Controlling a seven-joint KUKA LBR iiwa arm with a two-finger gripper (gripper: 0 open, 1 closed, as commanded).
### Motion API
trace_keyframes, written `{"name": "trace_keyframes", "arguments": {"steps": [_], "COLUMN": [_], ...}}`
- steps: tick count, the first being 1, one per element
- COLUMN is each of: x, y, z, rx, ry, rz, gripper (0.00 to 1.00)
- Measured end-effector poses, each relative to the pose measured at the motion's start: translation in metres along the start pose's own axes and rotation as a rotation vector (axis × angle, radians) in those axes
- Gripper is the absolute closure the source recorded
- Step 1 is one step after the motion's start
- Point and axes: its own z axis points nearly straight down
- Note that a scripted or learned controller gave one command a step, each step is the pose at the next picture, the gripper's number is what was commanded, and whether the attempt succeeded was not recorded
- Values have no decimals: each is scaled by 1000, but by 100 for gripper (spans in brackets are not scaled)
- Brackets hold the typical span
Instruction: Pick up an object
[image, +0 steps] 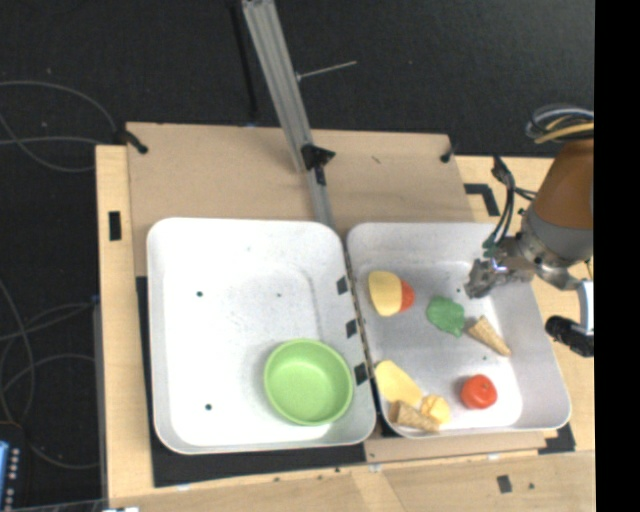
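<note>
Two white bins side by side on the bench. Left bin carries a green bowl near its front right corner, upright, close to the wall shared with the other bin. Right bin carries the small stuff: a yellow-and-red piece near the left wall, toward the back; a green piece about mid-bin; a tan cone just right of the green piece, apparently touching it; a red round item toward the front right corner; a yellow wedge and a tan-and-yellow chunk at the front left corner, touching each other.

Arm enters from the right, orange band above the wrist. Gripper sits over the right bin's back right part, up and to the right of the green piece and apart from it. Fingertips too small and dark: cannot tell how far apart they are. Nothing visible between them. All items lie on the bin floors, none lifted. A metal pole slants across the bench behind the bins.
</note>
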Motion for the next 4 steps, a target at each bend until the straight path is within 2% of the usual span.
{"name": "trace_keyframes", "arguments": {"steps": [1,3,4], "x": [-10,-8,43], "y": [8,15,10], "z": [-57,-140,-124], "rx": [-2,0,6], "ry": [-2,-1,-1], "rz": [-5,-7,-7], "gripper": [100,100,100]}}
